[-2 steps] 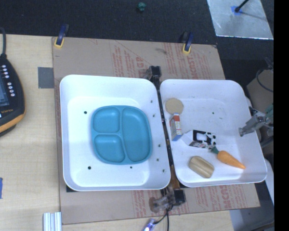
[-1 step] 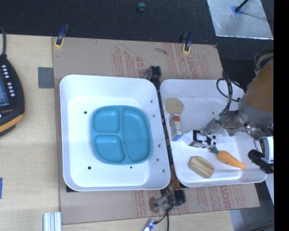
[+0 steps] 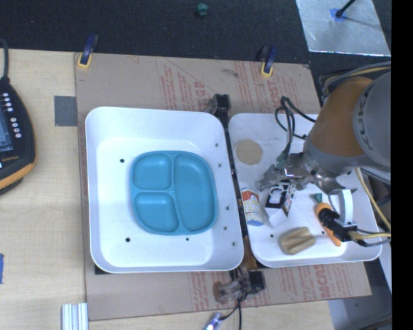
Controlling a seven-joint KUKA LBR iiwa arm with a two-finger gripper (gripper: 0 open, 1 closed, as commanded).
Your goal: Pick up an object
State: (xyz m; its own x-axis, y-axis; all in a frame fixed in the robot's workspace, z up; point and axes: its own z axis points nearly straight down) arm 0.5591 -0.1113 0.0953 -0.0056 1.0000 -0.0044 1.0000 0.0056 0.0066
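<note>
The right bin (image 3: pixel 261 126) was crowded: the arm (image 3: pixel 344 126) covered its far right side, the end effector (image 3: pixel 281 184) hung over its middle, and a tube (image 3: pixel 251 208), a tan block (image 3: pixel 297 240) and an orange-handled tool (image 3: pixel 328 222) lay near its front wall. Bare floor showed around the tan disc (image 3: pixel 248 151) in its far left corner.

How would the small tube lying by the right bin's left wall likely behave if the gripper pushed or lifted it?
The tube looks small and slim, so probably light. It lies flat on its side and seems rounded, so a push might roll it against the bin wall. Its smooth surface could slip between the fingers.
</note>
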